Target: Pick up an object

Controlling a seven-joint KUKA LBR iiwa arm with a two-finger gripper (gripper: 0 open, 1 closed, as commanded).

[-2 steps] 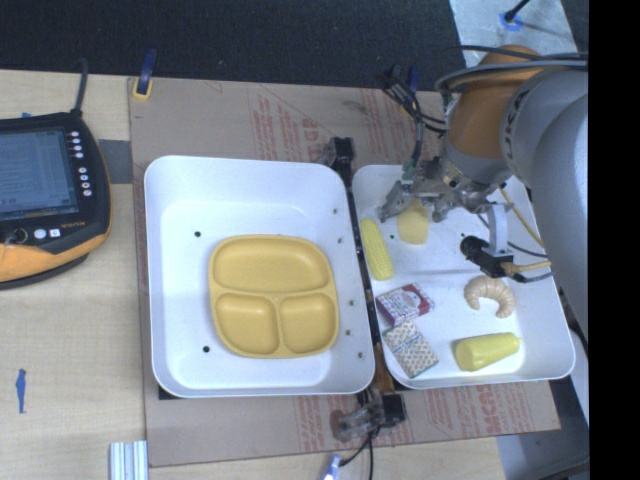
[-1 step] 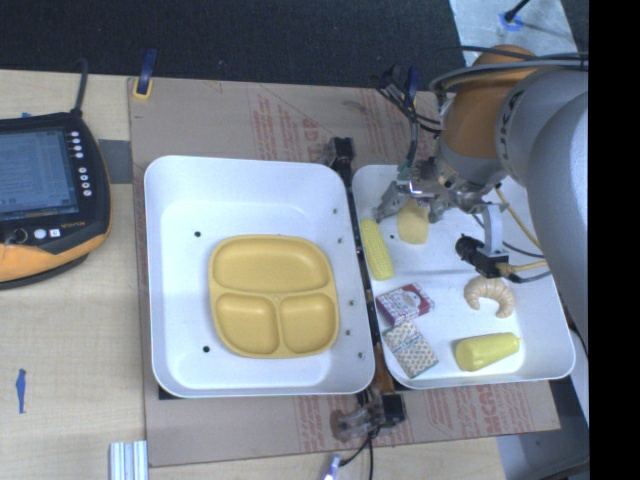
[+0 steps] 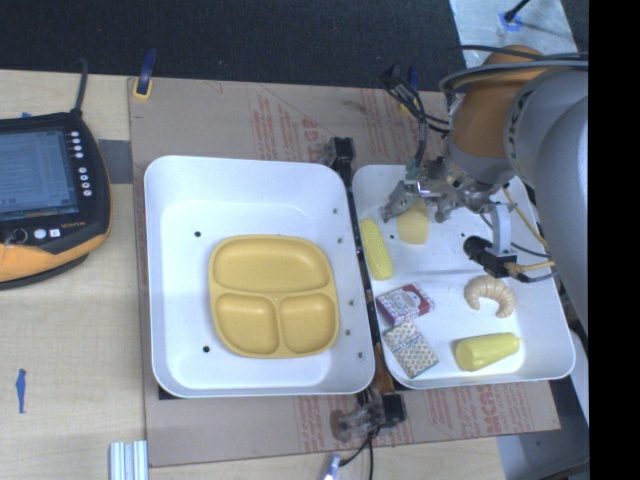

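Gripper hangs low at 12 o'clock of the right bin, over a small pale yellow block; whether it is released or clenched I cannot tell. For a good grasp, it should descend straight, centred on the block, away from the corn cob at 9 o'clock.

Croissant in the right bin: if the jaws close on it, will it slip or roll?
The croissant is curved with tapered ends, so it probably pivots rather than rolls. Its surface looks smooth and glossy, likely rigid plastic, so it may slip from a pinch near a tip.
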